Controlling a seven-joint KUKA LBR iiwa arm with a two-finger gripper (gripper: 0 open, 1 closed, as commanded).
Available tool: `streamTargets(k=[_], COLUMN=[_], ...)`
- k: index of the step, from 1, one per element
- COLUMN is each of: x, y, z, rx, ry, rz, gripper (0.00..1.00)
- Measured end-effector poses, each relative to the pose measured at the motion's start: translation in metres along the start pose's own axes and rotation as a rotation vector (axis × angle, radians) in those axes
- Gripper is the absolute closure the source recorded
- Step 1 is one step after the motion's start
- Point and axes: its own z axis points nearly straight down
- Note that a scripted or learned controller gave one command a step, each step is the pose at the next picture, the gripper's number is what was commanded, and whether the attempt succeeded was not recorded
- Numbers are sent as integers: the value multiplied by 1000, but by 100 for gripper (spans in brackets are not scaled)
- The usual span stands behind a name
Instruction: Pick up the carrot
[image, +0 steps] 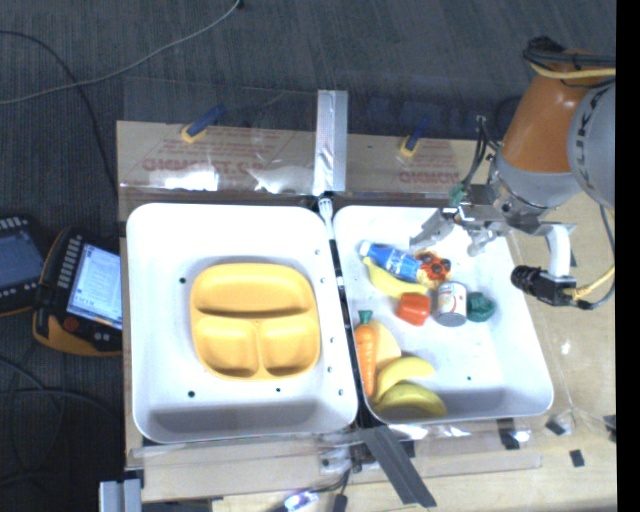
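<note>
Our gripper (455, 232) hangs with its jaws apart over the far side of the right bin (520, 340), holding nothing. The carrot (366, 352) lies against that bin's left wall, touching a banana (405, 371), so we risk nudging the wall or pinching the banana instead

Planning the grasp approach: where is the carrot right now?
The carrot lies in the right bin, along its left wall, just left of the bananas.

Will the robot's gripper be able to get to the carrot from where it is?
Probably yes. The carrot lies uncovered along the right bin's left wall, nothing on top; the wall and the yellow bananas beside it crowd the gripper.
</note>
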Motion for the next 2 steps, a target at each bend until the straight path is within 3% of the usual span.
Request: streamTargets(k=[1,2], x=[3,23], y=[0,-51], z=[-7,-215], rx=[4,-4], ry=[3,-6], rz=[-5,-339], gripper=[100,100])
